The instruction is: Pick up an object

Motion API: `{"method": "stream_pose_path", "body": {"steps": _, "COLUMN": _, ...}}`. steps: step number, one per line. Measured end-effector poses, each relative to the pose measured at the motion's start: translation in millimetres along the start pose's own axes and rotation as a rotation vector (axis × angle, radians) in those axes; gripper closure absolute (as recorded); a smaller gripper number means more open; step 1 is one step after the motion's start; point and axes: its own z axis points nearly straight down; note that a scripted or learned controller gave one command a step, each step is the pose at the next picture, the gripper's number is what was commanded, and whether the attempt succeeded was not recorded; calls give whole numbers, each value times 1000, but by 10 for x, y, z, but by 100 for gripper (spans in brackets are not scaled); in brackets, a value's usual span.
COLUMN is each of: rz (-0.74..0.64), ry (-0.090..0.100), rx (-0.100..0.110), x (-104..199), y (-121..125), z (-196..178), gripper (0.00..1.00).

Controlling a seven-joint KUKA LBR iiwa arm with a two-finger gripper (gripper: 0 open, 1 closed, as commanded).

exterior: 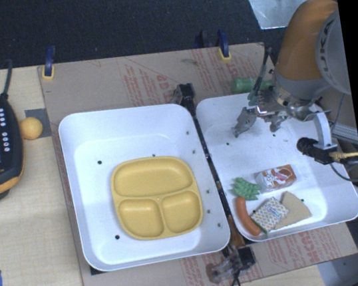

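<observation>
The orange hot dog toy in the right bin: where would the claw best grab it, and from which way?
Probably mid-length, from straight above. The long orange hot dog toy lies flat near the right white bin's left wall, its lower end beside the patterned square packet. Its narrow width suits the two-finger gripper closing across it, though the wall leaves little room.

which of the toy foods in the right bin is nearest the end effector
The red-and-white packet; it lies uppermost in the cluster, closest to the end effector, above the green leafy piece, hot dog and wedge.
</observation>
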Motion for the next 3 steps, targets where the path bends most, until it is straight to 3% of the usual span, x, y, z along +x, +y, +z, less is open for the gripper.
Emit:
{"method": "stream_pose_path", "body": {"steps": 1, "rz": 1, "ry": 0, "rx": 0, "x": 212, "y": -1384, "z": -71, "gripper": 0}}
{"method": "stream_pose_path", "body": {"steps": 2, "rz": 4, "ry": -2, "rx": -5, "x": -313, "y": -918, "z": 257, "gripper": 0}}
{"method": "stream_pose_path", "body": {"steps": 3, "rz": 2, "ry": 0, "rx": -3, "x": -562, "y": -314, "z": 278, "gripper": 0}}
